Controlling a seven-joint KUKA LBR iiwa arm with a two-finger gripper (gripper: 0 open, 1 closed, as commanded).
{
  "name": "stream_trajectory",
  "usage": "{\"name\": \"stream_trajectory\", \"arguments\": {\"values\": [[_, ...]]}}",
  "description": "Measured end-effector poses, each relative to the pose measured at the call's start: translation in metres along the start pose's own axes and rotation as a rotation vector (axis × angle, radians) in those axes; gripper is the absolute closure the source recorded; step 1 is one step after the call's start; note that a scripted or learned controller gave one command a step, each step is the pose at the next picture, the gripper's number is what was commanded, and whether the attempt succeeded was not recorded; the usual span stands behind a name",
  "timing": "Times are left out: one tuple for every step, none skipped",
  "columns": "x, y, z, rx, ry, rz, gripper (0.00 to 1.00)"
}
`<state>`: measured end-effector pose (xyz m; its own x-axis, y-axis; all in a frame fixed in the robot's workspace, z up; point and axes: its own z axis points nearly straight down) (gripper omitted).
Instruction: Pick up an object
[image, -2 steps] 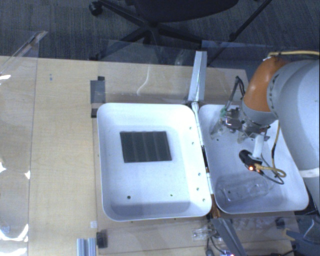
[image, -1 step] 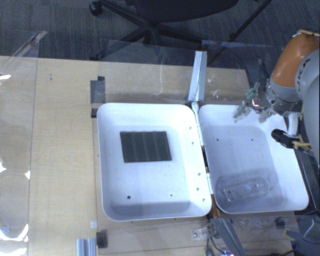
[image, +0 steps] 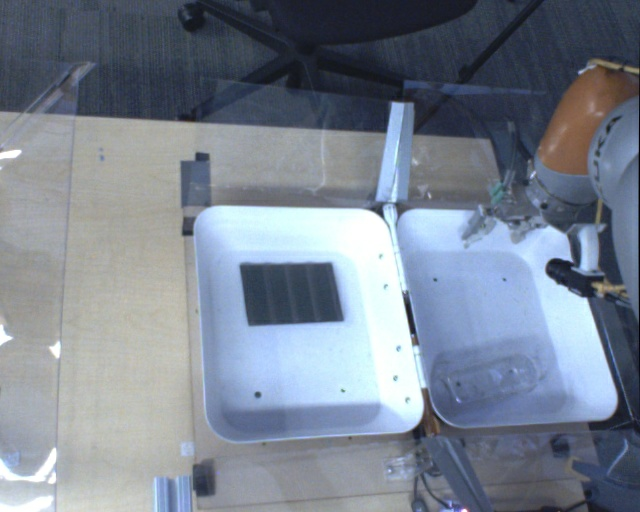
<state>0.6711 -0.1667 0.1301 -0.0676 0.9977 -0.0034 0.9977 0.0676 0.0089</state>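
A dark grey ribbed rectangular pad (image: 292, 293) lies flat in the left bin (image: 225, 400), towards its back half. A clear plastic bottle-like object (image: 490, 378) lies on its side near the front of the right bin (image: 590, 400). My gripper (image: 500, 222) hangs over the back edge of the right bin, under the orange band of the arm (image: 580, 130). Its fingers stand apart, open, with nothing between them. It is well behind the clear object and to the right of the pad.
A metal divider post (image: 396, 150) rises behind the seam between the bins. A black fitting (image: 572, 275) juts in at the right bin's right side. Office chair legs (image: 300, 50) stand on the floor beyond the bench.
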Motion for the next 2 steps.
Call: {"name": "stream_trajectory", "arguments": {"values": [[-0.020,-0.113,-0.095,-0.005,-0.002,0.317,0.00],[-0.019,-0.182,-0.120,-0.005,-0.004,0.547,0.00]]}}
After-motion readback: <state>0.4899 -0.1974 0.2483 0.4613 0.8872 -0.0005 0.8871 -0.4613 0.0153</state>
